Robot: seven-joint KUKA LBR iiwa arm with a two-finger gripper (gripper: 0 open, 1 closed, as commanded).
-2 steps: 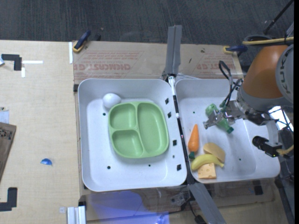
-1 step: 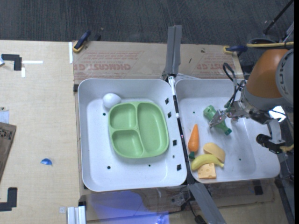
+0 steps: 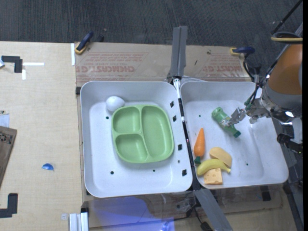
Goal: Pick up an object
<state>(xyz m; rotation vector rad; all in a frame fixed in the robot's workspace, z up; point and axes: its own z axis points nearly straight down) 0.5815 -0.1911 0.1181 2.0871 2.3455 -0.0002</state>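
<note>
Green bottle (image 3: pixel 222 118) lay tilted in right bin (image 3: pixel 255 170), gripper (image 3: pixel 237 115) at its lower end; fingers' spread unclear, cannot tell. Looked light, rigid, slick plastic; best pinched across its middle.

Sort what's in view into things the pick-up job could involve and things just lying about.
In play for the pick:
gripper
green bottle beside it
carrot
banana
cheese wedge
right bin

Lying about:
green divided plate
white ball
left bin
blue clamps on the cardboard
</note>
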